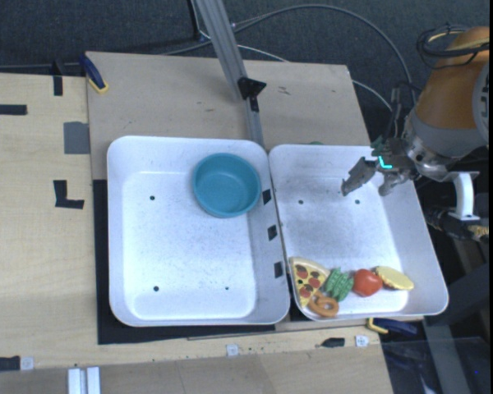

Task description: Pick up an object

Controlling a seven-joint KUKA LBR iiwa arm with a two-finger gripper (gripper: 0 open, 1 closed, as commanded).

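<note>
Gripper is hovering open and empty over the right bin; toy tomato is lying well below it.

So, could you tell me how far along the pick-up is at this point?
Nothing looks done yet. The gripper is open above the upper part of the right bin, with nothing between its fingers. The toy foods, a pizza slice, a green piece, a tomato and a yellow piece, all lie along that bin's near edge, and the blue bowl sits in the left bin. Reaching, grasping and lifting are all left.
</note>
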